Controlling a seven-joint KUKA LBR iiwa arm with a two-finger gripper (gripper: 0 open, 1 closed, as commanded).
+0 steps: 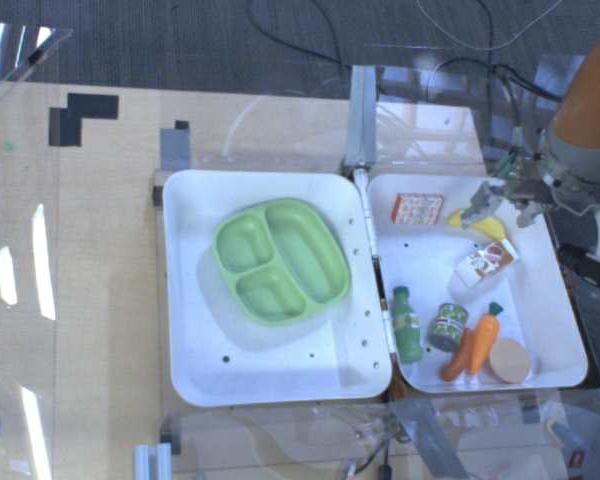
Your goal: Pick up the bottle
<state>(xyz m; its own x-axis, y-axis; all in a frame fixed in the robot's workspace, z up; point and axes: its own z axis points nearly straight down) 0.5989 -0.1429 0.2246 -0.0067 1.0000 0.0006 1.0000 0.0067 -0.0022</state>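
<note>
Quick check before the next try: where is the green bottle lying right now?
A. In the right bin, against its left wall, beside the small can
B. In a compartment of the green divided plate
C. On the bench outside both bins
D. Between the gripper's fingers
A: the green bottle lies in the right bin along its left wall, next to the small can, well apart from the gripper up at the bin's far edge.

Arm [590, 108] cut off at right edge; banana [488, 228] seemingly part-hidden.
</note>
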